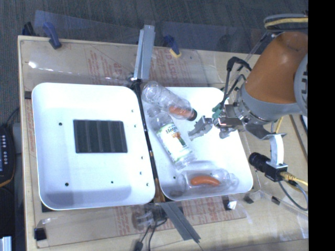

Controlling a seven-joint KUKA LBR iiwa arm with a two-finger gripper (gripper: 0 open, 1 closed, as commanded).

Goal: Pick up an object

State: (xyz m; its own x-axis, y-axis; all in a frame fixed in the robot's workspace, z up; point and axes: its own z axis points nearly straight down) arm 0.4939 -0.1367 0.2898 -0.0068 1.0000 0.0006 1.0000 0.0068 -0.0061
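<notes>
- Over the right bin [238, 140], the gripper [209, 127] hangs above bare white floor, just beside the labelled bottle [174, 138]. One finger [199, 128] points toward that bottle and another [226, 129] sits nearer the wrist, so the jaws look spread with nothing between them.
- All three candidates lie in the right bin: a clear bottle [167, 102] with a dark cap and an orange patch at the top, the labelled bottle slanting through the middle, and a third bottle [207, 178] with something orange inside along the near wall.
- They crowd the bin's left and near sides, probably because round bottles roll until a wall or neighbour stops them.
- Approaching from the open side seems sensible: it gives the fingers room to straddle the labelled bottle across its width.
- Smooth, curved plastic could slip or roll away under a closing pinch.
- Beside it, the left bin [47, 140] holds only a dark ribbed panel [100, 136].
</notes>
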